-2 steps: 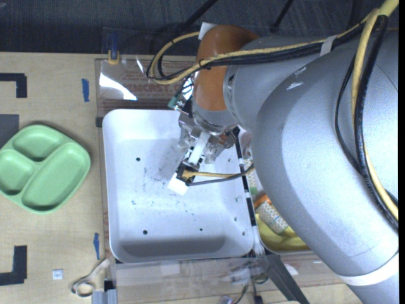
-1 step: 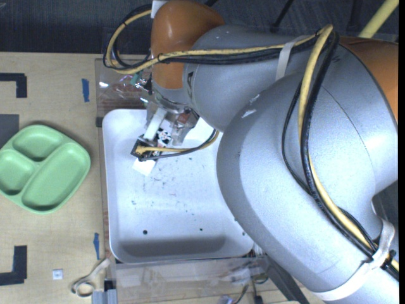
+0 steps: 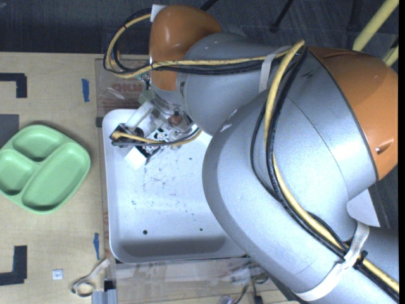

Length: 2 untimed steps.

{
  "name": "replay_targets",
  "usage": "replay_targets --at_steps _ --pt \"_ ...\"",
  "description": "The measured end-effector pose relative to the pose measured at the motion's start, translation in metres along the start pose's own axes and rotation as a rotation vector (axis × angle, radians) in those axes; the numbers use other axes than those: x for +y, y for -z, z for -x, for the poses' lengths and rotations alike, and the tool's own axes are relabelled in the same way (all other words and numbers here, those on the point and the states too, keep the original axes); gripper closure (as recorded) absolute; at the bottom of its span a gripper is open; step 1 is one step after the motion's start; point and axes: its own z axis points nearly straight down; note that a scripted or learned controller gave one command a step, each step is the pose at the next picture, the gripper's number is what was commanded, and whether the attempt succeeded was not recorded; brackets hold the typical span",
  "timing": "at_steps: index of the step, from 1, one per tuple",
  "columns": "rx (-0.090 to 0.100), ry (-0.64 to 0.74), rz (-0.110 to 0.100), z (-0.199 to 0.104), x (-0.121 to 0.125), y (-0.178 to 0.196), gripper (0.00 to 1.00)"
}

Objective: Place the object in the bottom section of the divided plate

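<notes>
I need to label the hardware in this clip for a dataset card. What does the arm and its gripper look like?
The arm has bulky rounded silver-grey casings with glossy orange caps at the joints. Yellow and black cables run along its outside, held by pale straps, and loop near the wrist. The gripper is a small dark and white assembly with yellow wiring.

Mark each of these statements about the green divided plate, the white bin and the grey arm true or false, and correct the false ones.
1. The green divided plate lies on the wooden bench, left of the white bin. True.
2. The plate has five sections. False: it has three.
3. The gripper is above the bin's upper left part. True.
4. An object lies in the plate's large bottom section. False: nothing lies there.
5. The grey arm reaches in from the left. False: it comes from the right.
</notes>
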Motion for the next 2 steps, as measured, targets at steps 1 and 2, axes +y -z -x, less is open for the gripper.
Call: replay_targets --at_steps 1,2 --pt "0.001 -0.353 0.0 0.006 -0.005 -0.045 1.0" --pt "-0.001 -0.512 0.001 0.013 -0.01 -0.003 1.0"
